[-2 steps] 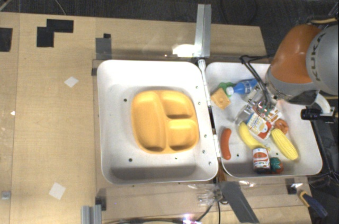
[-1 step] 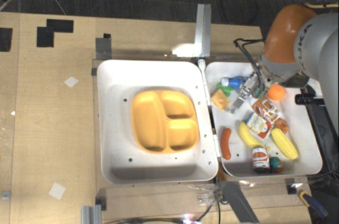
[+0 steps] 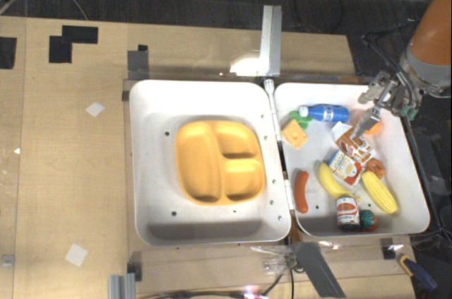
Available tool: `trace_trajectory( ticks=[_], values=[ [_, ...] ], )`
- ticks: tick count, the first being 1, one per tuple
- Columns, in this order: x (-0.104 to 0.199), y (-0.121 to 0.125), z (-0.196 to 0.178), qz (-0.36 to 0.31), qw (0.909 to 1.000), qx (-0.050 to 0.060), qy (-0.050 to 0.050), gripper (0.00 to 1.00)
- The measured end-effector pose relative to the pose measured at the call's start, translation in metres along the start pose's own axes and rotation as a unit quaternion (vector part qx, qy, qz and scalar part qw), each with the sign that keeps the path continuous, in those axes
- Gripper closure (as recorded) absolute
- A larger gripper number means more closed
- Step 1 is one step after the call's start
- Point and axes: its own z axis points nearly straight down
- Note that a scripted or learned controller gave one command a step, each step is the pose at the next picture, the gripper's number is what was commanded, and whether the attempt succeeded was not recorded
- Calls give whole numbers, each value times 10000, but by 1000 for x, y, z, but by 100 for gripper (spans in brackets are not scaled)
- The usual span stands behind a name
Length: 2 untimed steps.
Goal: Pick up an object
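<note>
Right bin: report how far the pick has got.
Done: the gripper is over the right bin, near the far end of its pile, beside the blue bottle. In hand: nothing visibly held. Left: grasping and lifting; the banana, corn, sausage and jar all lie in the bin.

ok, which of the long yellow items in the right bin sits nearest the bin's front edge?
The corn cob, at the lower right beside the small jar. The banana lies further up, left of the carton.
</note>
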Motion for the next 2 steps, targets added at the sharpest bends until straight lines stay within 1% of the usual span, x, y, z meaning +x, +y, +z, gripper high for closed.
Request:
trace_trajectory(
  ticks=[1, 2],
  values=[
    [-7, 51, 88, 868, 9962, -31, -32, 0],
    [-27, 49, 121, 2045, 9788, 14, 70, 0]
  ],
)
